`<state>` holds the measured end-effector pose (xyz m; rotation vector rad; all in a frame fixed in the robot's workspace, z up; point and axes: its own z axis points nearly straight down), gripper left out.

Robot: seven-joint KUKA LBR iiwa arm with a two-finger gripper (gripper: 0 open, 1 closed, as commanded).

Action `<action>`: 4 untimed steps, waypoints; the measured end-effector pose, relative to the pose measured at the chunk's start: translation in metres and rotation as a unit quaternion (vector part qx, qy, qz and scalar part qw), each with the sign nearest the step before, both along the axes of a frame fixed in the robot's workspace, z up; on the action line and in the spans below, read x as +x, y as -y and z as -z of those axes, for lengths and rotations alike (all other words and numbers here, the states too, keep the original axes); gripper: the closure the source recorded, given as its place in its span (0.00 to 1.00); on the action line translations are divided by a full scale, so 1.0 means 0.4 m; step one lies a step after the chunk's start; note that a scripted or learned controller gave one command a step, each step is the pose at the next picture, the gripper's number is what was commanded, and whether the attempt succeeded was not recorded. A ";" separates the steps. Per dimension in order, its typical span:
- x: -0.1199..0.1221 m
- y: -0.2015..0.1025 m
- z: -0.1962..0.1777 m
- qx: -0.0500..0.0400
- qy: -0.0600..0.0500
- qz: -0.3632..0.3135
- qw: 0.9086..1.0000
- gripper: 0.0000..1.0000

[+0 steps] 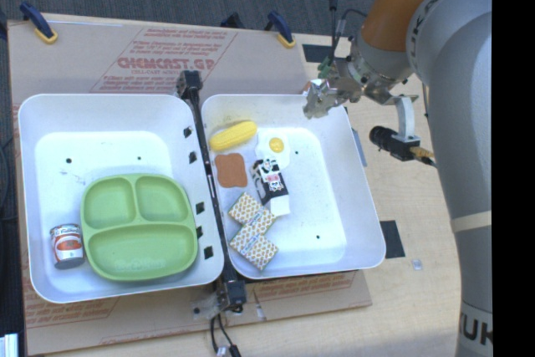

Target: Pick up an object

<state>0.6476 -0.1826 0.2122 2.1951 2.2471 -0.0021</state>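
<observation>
Your gripper [320,100] hangs at the far right corner of the right bin [361,205], and I cannot tell its state from this slant; nothing shows in it. Take the fried egg [274,146] as your landmark. The corn cob [233,135] lies just left of it, the black-and-white packet [271,181] just in front, the brown patty [231,170] left and forward, and the two waffle squares [252,232] farther forward. These pieces sit crowded, so I judge a descent could straddle two, or nudge one aside. Starting so near the rim, it may also clip the wall.
</observation>
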 end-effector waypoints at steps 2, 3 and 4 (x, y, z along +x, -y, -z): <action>-0.243 -0.057 -0.054 0.000 -0.001 0.009 1.000 1.00; -0.092 -0.057 0.023 0.000 -0.001 0.008 1.000 1.00; -0.022 -0.120 0.019 0.001 0.000 0.008 1.000 1.00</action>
